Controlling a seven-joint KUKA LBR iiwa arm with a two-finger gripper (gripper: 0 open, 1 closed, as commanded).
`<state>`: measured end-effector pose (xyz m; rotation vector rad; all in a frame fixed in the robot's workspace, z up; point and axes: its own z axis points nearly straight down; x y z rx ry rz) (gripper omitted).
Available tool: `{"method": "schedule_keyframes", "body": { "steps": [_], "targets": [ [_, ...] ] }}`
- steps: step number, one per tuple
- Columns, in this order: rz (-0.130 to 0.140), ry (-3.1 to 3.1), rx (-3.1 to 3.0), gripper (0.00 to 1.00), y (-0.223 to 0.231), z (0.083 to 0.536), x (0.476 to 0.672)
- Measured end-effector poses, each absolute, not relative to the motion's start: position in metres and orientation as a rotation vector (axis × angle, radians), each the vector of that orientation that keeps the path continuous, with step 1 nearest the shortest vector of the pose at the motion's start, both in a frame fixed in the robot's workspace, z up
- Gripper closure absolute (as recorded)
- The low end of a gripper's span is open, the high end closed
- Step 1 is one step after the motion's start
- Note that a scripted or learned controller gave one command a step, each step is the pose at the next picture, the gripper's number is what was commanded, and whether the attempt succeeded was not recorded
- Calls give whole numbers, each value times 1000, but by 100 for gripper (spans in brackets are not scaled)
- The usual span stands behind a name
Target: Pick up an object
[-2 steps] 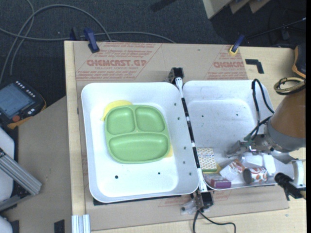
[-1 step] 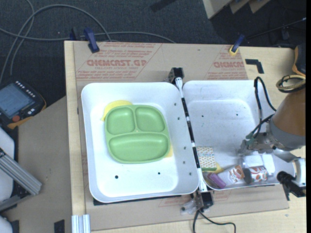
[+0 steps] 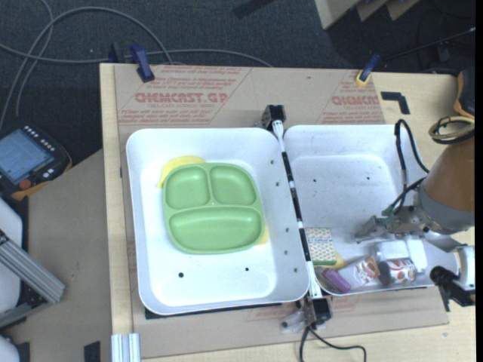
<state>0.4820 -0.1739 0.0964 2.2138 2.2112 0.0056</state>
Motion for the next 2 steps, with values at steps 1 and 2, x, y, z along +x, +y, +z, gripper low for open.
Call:
{"method": "schedule_keyframes", "body": {
  "steps": [1,2],
  "targets": [
    [1,2219,2218,0,-219,250,517],
    [6,2219,2218,0,-224,106,481]
  ]
}}
